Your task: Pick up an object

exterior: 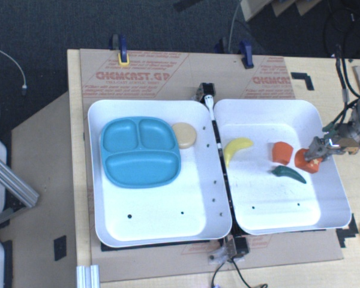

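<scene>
Your pincer (317,152) sits right over the red block (306,162) in the right bin (324,215), its grip impossible to tell.

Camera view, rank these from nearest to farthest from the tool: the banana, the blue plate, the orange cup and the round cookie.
Measured from the tool at the right bin's right side:
1. Orange cup, right bin, just left of the tool.
2. Banana, right bin's left part.
3. Round cookie, left bin, beside the divider.
4. Blue plate, left bin's left part.
</scene>
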Robot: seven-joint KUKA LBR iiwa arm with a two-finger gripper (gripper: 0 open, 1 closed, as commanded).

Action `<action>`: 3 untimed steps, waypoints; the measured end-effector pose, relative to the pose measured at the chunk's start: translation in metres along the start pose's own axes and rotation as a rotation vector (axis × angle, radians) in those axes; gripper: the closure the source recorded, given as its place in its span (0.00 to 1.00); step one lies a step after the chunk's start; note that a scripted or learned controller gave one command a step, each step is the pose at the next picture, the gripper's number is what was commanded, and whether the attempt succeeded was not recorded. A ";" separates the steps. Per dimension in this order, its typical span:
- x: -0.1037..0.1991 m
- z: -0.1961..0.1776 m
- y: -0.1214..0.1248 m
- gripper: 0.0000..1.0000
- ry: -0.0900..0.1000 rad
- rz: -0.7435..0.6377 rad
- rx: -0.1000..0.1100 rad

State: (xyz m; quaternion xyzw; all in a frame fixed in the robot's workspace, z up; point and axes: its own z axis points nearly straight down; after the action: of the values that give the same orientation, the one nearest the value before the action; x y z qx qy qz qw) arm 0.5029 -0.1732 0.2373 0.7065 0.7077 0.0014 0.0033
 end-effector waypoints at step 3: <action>0.151 0.008 0.012 1.00 0.006 -0.004 0.009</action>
State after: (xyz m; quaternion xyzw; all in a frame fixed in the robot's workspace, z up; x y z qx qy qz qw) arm 0.5145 -0.0223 0.2290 0.7051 0.7091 0.0001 -0.0020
